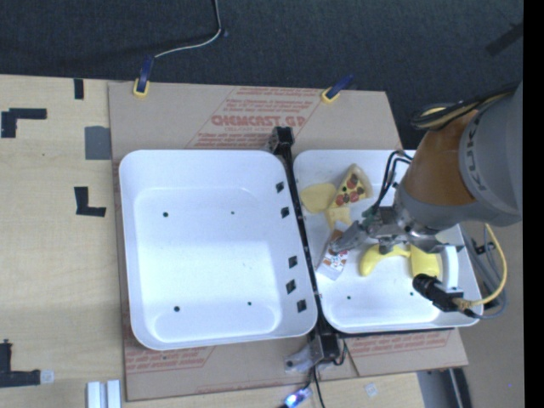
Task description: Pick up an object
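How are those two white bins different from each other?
The left bin looks wider than the right bin. The right bin holds small things, among them a pizza slice, a banana and a small packet; the left bin shows only bare white floor with a few dark dots. The arm hangs over the right bin, not the left. Both are shallow, white, round-cornered, and sit side by side on brown cardboard.
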